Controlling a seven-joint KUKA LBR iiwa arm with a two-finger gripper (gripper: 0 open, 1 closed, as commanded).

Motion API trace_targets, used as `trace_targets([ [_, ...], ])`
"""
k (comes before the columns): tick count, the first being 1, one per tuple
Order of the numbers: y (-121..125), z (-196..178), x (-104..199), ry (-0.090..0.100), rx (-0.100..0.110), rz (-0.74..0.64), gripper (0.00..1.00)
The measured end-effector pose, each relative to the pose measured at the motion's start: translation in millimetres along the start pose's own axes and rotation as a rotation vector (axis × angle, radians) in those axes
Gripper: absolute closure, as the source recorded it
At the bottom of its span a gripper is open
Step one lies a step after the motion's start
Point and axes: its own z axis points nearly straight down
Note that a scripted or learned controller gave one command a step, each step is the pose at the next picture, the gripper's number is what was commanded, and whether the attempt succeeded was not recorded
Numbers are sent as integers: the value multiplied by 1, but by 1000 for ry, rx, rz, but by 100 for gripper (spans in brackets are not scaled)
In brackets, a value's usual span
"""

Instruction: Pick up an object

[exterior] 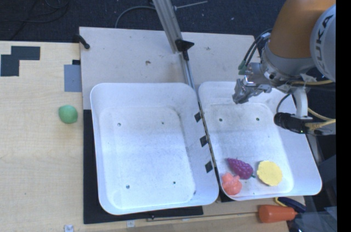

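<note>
Lying nearest, at the right bin's point(307, 181) front edge: orange lump point(232, 184), purple grape-like cluster point(240, 168), yellow disc point(270, 173). Probably light, stiff plastic, slippery; cluster best pinched across its bumpy middle. Gripper point(242, 92) above the bin's rear; hold state impossible to tell.
</note>
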Motion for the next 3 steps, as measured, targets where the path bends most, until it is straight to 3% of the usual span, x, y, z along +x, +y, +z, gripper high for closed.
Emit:
trace_targets([
  [3, -29, -2, 155, 0, 1, 0, 100],
])
